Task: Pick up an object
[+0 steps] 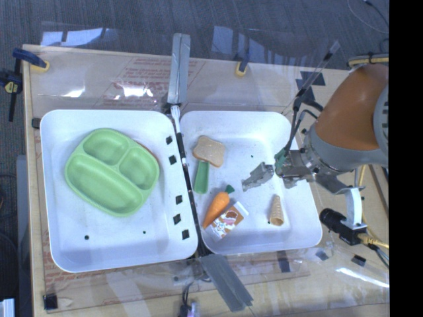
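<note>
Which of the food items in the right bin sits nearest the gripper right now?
The ice cream cone, just below the gripper. The carrot, bread slice and green stick lie farther left.

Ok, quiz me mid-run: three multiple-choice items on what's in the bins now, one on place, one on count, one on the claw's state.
1. Where is the green divided plate?
A. left bin
B. right bin
C. outside both bins

2. How many loose items lie in the right bin?
A. two
B. five
C. eight

3. What is between the fingers of the claw?
A. the carrot
B. the toast
C. nothing visible

Answers:
1 A, it lies on the left bin's floor.
2 B: toast slice, green stick, carrot, small packet, cone.
3 C, it hangs over bare floor, apart from every item.
</note>
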Robot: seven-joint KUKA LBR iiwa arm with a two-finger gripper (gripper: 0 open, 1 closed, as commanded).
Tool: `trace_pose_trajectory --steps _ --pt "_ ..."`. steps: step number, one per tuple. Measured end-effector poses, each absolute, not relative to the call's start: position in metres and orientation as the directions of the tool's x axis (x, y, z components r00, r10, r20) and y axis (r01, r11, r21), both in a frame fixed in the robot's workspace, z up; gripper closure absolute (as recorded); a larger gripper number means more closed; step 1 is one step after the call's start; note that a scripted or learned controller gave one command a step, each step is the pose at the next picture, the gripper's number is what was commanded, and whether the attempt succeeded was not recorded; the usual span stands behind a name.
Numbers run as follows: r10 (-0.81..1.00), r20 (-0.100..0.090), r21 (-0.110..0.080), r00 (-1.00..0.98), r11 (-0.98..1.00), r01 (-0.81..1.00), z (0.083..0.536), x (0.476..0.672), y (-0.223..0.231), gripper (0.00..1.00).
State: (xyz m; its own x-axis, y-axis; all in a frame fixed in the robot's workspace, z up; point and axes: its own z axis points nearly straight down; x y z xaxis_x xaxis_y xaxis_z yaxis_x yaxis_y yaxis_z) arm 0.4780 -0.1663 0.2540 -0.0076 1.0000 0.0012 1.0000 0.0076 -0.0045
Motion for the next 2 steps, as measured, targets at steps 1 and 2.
trace_pose_trajectory --steps 1,2 --pt "0.999 0.002 -0.006 0.042 -0.042 0.999 0.143 0.476 -0.141 0.0" --pt "1.0 0.0 -0.003 -0.025 0.025 1.0 0.091 0.49 -0.132 0.0"
